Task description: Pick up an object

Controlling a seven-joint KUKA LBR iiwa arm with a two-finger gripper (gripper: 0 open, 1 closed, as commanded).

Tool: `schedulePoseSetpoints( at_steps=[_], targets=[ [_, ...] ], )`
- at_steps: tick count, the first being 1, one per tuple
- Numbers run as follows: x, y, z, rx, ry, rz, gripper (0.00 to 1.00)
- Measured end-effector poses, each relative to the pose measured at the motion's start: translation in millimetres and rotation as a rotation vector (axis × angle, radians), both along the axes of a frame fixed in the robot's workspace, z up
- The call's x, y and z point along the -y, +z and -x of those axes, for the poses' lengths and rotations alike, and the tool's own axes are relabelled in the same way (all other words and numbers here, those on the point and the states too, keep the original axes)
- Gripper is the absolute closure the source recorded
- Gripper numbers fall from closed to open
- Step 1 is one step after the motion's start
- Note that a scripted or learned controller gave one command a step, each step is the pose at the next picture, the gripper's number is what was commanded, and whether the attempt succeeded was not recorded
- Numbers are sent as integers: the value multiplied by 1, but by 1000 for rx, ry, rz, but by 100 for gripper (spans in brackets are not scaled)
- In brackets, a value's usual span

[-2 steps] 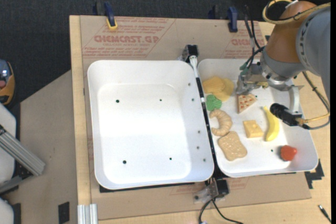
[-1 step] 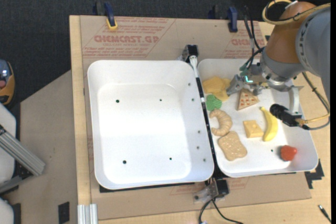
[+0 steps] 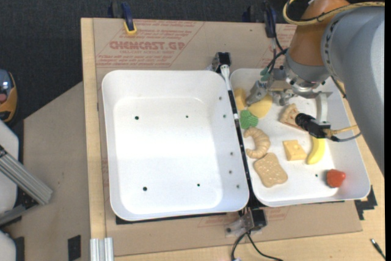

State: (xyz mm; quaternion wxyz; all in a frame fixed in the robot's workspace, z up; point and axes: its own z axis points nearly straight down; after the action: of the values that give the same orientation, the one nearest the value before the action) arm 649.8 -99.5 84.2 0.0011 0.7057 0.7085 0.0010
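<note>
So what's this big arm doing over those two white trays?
The grey and orange arm is reaching from the right into the right bin, which holds toy food: a croissant, a cracker, a cheese cube, a banana, a red tomato and a green piece. Its gripper is low at the far end, beside a yellow piece. Nothing is visibly lifted yet. The left bin sits alongside.
</note>
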Motion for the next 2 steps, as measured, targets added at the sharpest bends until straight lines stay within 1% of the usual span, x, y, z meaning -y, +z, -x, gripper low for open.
schedulePoseSetpoints(
  at_steps=[1, 2],
  targets=[
    [2, 13, 0, 4, -2, 2, 100],
    [2, 12, 0, 2, -1, 2, 0]
  ],
)
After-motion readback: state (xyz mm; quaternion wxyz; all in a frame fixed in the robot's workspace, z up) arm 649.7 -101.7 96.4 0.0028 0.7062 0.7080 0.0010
